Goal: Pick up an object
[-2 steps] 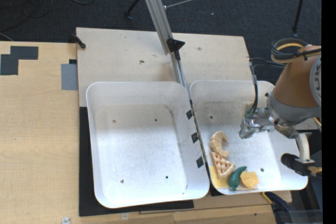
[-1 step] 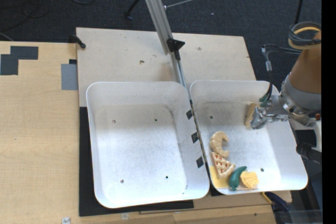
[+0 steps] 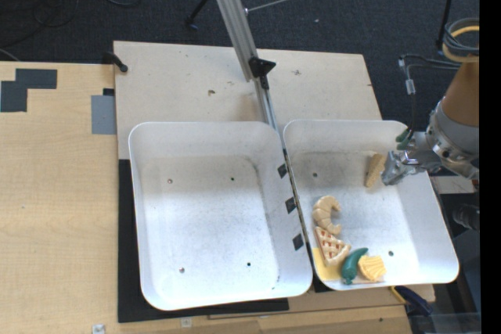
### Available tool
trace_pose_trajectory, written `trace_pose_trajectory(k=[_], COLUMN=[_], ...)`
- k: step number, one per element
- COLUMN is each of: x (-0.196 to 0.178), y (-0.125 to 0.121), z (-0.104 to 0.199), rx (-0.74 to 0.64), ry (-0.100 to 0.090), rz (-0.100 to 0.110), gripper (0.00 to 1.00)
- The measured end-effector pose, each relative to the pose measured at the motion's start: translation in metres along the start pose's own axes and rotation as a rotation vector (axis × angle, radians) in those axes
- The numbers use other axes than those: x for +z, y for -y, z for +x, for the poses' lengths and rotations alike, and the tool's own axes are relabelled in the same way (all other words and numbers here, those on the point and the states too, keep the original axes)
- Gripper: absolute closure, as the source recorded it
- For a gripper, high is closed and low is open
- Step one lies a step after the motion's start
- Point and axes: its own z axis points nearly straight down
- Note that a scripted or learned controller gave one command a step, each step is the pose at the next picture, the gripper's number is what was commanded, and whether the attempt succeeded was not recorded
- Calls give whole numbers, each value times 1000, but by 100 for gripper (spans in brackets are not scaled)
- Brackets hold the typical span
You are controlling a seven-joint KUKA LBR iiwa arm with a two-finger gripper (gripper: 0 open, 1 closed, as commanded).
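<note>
The right bin holds several small items. A tan stick-like piece lies near its upper right. A pale croissant shape rests by the divider, with a waffle-patterned wedge just below it. At the front sit a green pepper-like piece and a yellow ridged piece. My gripper hangs over the right bin's far right side, just right of the tan piece, and nothing shows between its fingers.
The left bin lies beside the right one, parted by a divider with black clips. A slanted aluminium rail rises behind the bins. Cables and a stand sit on the dark floor beyond.
</note>
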Motion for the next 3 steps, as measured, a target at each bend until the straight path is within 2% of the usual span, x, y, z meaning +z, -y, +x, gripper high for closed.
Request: trace_pose_trajectory(k=[2, 3], x=[15, 8], y=[-12, -12], z=[119, 166], rx=[-4, -3], ry=[-3, -2], rz=[6, 4], gripper=[100, 100])
